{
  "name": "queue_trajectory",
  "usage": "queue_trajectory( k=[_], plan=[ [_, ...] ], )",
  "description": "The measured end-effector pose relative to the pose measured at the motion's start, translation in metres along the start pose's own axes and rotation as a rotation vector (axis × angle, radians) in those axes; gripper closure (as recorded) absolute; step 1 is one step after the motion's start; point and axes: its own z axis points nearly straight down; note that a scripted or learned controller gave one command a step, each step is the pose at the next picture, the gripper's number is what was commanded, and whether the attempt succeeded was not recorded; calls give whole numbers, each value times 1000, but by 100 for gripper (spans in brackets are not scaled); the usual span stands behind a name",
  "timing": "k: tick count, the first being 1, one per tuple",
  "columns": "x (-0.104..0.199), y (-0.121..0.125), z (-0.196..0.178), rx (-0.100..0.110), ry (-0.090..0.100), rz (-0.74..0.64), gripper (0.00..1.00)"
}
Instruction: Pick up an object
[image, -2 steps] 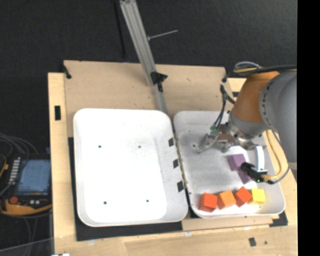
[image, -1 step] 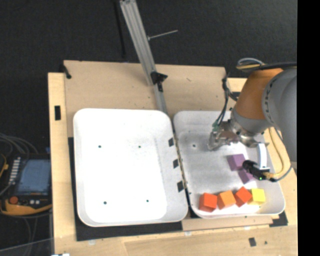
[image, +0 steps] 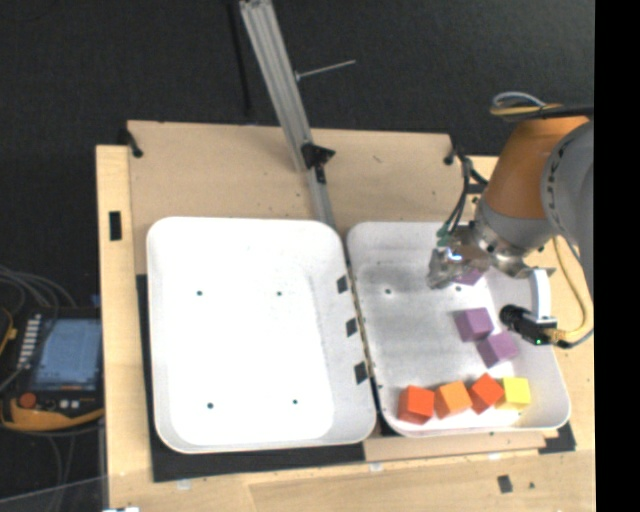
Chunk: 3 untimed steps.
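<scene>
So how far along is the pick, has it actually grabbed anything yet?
Nothing looks picked yet. The gripper hangs over the upper part of the right bin, with no block seen between its fingers. Two purple blocks lie just below it, and the orange blocks and the yellow block sit in a row along the near edge. The grasp and the lift are both left.

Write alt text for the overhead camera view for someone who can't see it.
A grey and orange robot arm reaches from the right, its claw over the right bin. Two purple blocks lie below it, with three orange blocks and a yellow block along the bin's near edge.
</scene>
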Motion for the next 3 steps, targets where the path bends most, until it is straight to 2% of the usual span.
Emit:
queue_trajectory(
  k=[2,3],
  plan=[
    [-17,-6,-116,-5,-2,1,100],
    [39,-4,-121,2,2,-8,100]
  ],
)
